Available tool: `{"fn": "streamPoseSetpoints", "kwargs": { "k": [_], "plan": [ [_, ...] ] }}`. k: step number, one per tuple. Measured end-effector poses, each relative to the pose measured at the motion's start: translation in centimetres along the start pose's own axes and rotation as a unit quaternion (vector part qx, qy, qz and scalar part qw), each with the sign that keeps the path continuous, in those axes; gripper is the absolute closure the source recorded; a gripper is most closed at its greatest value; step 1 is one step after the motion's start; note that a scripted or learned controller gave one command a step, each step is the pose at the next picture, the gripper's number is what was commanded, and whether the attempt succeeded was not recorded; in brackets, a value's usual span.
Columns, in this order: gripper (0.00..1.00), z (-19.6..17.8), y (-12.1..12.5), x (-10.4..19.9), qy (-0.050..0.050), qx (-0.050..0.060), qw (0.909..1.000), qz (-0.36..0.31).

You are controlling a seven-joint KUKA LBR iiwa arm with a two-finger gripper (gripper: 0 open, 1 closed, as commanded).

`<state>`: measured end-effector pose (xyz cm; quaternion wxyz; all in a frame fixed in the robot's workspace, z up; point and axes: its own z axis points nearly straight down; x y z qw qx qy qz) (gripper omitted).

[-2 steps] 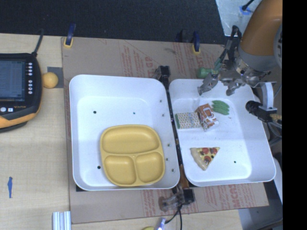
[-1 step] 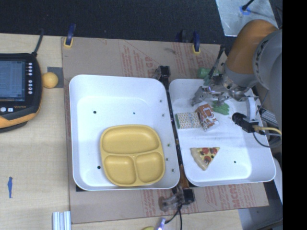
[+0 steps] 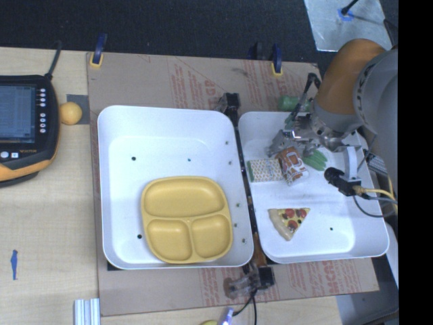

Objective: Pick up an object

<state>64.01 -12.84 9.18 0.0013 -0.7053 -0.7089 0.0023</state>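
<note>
2 bins (image 3: 108, 181), pizza slice (image 3: 289, 221) beside can (image 3: 292, 166)

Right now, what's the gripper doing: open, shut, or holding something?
Gripper: over the right bin, down at the red-and-white packet; cannot be told whether it is open, shut or holding the packet.

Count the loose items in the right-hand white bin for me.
4 visible: a green-speckled flat rectangular card by the left wall, a red-and-white small carton beside it, a green plastic piece further right, and a toy pizza slice nearer the front. The grey arm may hide more.
</note>
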Motion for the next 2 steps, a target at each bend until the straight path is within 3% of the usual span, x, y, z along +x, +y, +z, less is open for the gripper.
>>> {"fn": "streamPoseSetpoints", "kwargs": {
  "k": [1,2],
  "plan": [
    [1.0,-1.1,0.0,-0.1,0.0,0.001,1.0,-0.001],
    [1.0,-10.2,-1.3,9.1,0.001,-0.002,1.0,-0.001]
  ]
}}
